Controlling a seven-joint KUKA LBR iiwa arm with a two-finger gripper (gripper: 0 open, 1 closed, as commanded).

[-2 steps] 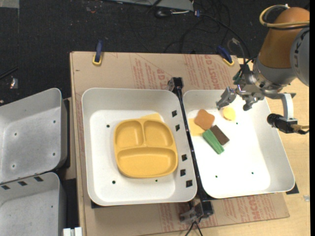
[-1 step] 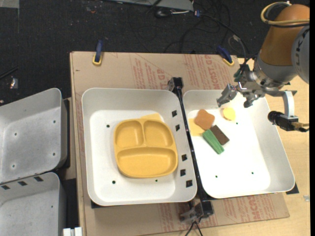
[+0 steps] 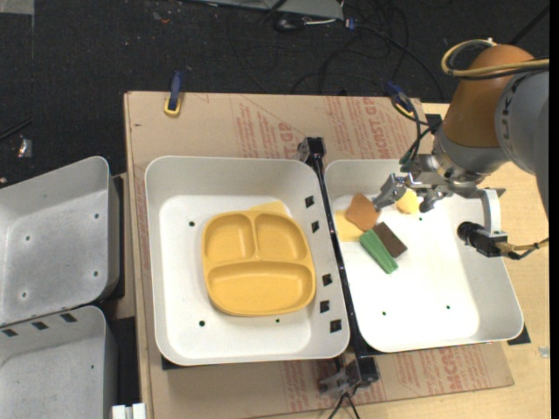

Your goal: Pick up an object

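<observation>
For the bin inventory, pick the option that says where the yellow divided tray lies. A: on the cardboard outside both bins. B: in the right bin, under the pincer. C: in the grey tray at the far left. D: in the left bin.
D: the yellow divided tray lies flat in the left bin, while the pincer hangs over the right bin.

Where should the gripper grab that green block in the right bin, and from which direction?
Probably across the green block's two long sides, near its free lower end, coming straight down. It lies flat and slanted, and a dark brown piece lies against its upper right side, so the lower end looks more open. The gripper is above a small yellow object.
</observation>
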